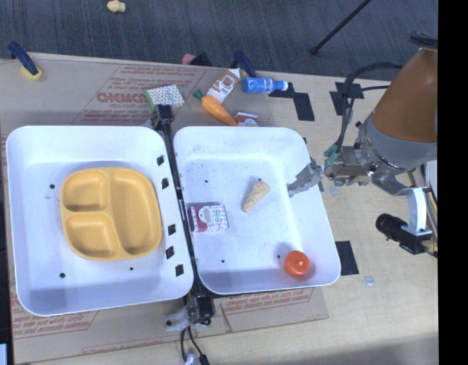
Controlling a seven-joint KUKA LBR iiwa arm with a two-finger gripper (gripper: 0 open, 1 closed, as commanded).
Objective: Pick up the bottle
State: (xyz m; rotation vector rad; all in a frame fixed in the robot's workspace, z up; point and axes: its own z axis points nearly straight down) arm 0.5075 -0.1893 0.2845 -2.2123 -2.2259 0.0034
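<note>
1. The blue bottle [262, 85] lies on its side on the surface [386, 310], just beyond the far rim of the right bin [313, 204].
2. The end effector [304, 179] hangs over that bin's right rim, well apart from the bottle; whether it is open or closed cannot be told.
3. Inside that bin lie a small carton [208, 217], a cone-shaped piece [255, 195] and an orange ball [297, 263].

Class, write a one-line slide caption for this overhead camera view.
Gripper at the right bin's right rim; the blue bottle lies outside, on the bench behind the bin.
</note>
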